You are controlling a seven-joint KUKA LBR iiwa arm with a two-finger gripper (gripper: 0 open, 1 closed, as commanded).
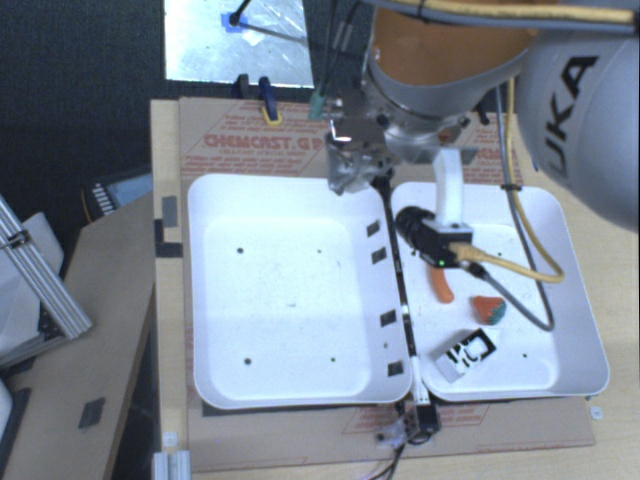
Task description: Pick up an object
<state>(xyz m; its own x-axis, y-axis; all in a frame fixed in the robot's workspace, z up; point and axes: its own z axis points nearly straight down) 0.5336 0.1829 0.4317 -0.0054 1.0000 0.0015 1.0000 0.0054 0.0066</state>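
Note:
Three small things lie in the right bin (570, 268): an orange stick (441, 286), an orange and teal piece (489, 310), and a black and white block (466, 352) near the front. My gripper (350, 173) hangs over the back edge of the left bin (210, 268), close to the divider between the bins. It is well apart from all three things. The big grey and orange wrist above hides much of the gripper.
Both bins rest on a printed cardboard sheet (250, 140). Blue and yellow clamps (268, 103) stand at the back edge. A shiny foil sheet (235, 28) lies beyond them. An aluminium frame (35, 278) stands at the far left.

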